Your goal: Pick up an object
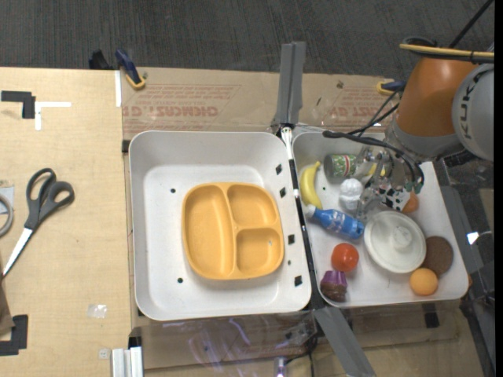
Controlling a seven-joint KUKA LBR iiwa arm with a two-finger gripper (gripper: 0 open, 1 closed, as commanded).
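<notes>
The right bin [393,289] holds a yellow banana [309,184], a green can [341,164], a blue plastic bottle [338,221], a red tomato [344,256], a purple item [334,285], a white bowl [395,241], a brown ball [439,254] and an orange [424,281]. My gripper [376,187] hangs low over the far middle of this bin, just right of the can and above the bottle's white cap end. Its fingers blend into the clutter beneath them.
The left bin [149,234] holds a yellow divided plate [233,230]. Scissors [38,203] lie on the wooden bench at the far left. A grey bar [289,85] stands between the bins at the back. Cables trail from the arm's wrist [432,93].
</notes>
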